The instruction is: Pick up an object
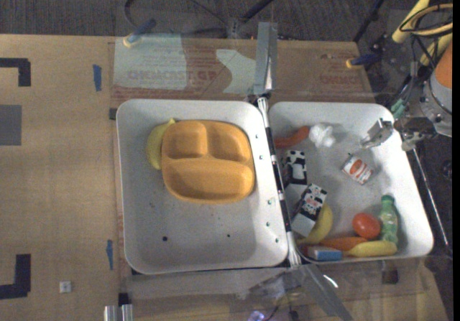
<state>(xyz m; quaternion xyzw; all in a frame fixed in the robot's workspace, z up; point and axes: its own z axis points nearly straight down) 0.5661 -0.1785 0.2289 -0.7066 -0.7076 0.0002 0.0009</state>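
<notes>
My gripper hangs over the upper right of the right bin, a little above and to the right of a small red-and-white can. Nothing shows in its grasp. The right bin also holds a white crumpled item, a red-orange sausage shape, two cow-patterned cartons, a banana, a red tomato, a green bottle, a yellow fruit, an orange carrot and a blue block.
The left bin holds an upturned orange divided plate with a yellow item poking out at its left. A metal divider separates the bins. Cables and tripod legs lie beyond the bench at the top.
</notes>
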